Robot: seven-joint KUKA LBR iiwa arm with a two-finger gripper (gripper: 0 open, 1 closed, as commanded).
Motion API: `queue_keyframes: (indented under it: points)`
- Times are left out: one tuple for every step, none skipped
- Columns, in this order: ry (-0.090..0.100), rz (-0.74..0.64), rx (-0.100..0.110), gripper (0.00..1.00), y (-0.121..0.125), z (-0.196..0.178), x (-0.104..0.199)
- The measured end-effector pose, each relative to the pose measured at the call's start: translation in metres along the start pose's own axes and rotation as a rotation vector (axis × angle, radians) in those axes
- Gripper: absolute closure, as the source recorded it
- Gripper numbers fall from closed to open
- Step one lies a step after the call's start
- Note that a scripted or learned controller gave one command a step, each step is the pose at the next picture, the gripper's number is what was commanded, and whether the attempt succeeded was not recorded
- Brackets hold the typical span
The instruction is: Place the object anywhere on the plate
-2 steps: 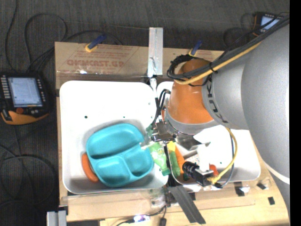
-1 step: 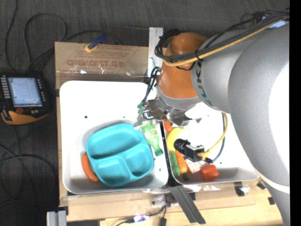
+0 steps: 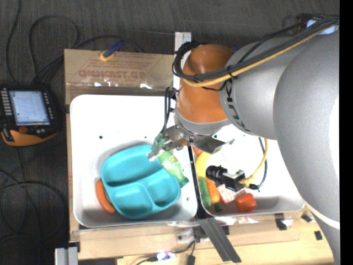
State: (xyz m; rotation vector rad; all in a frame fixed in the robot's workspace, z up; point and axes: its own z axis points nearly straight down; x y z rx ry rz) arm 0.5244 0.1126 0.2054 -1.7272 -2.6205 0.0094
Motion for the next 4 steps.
queue_keyframes:
  points:
    - [0.000, -0.243, -0.001, 1.00, -0.040, -0.030, 0.010]
    - [0.000, -0.494, -0.001, 1.00, -0.030, -0.022, 0.034]
    - [0.001, -0.749, -0.002, 1.00, -0.030, 0.029, 0.035]
    - [0.002, -0.750, -0.002, 0.00, -0.030, 0.029, 0.035]
